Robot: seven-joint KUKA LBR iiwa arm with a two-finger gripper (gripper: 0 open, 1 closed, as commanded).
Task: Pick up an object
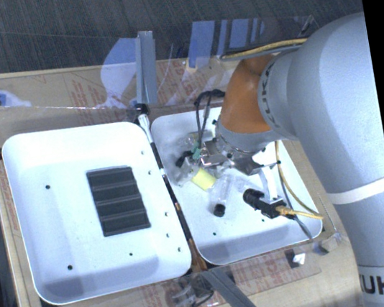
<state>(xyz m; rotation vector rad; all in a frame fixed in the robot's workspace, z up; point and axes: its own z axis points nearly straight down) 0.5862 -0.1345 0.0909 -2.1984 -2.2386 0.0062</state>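
My gripper reaches down into the right bin, near its upper left part, under the orange wrist band. Right below it lies a small yellow block. A clear plastic piece with a small black end lies just beyond the block toward the bin's middle. To the left of the gripper, by the bin's left wall, sits a small dark item with a bit of green on it. A dark ribbed rectangular block rests flat in the middle of the left bin.
The grey arm covers the right side of the right bin. A metal post stands behind the ridge between the two bins. Clear plastic sheets lie along the bench's far edge.
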